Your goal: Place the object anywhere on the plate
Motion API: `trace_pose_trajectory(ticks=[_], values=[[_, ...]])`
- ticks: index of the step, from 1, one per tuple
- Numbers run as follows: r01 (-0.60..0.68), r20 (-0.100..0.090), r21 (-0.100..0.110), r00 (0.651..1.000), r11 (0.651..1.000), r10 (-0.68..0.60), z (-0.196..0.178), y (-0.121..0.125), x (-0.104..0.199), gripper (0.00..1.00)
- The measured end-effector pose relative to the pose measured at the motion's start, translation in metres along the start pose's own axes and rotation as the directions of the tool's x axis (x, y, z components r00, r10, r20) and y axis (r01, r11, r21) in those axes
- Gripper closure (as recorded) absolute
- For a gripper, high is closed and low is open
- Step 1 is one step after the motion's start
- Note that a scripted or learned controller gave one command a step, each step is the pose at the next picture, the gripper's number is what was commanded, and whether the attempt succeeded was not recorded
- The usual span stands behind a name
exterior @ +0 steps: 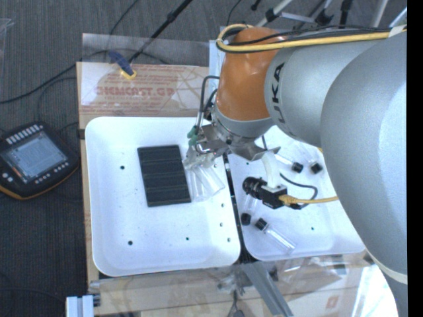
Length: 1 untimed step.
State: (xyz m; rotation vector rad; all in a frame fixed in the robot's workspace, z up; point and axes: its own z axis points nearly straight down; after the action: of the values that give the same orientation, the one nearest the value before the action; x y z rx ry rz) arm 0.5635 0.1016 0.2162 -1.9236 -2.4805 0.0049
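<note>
Two white bins sit side by side on the desk (158,284). The left bin (112,230) holds one plate (163,175), a black ribbed rectangle lying flat, a little right of the bin's middle. The arm (330,91) reaches in from the right, and its pincer (202,158) hangs over the right part of the left bin, just beside the plate's upper right corner. I cannot tell whether the pincer is open or closed, or whether it holds anything. Below it is a clear, blurred shape (206,181) just right of the plate, too vague to name.

The right bin (310,243) holds small clear vials with black caps. Four caps can be counted: two near the back (297,167) (316,168), apart from each other, and two near the front left (246,218) (262,224), close together. None of these lies on the plate.

One printed board (142,91) lies behind the bins, and one handheld pendant (33,160) lies off to the left of the desk.
</note>
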Motion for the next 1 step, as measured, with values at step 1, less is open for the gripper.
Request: trace_pose_trajectory(ticks=[1], values=[[0.148, 0.003, -0.002, 0.989, 0.989, -0.148, -0.0641, 0.0319, 0.0576, 1.0]])
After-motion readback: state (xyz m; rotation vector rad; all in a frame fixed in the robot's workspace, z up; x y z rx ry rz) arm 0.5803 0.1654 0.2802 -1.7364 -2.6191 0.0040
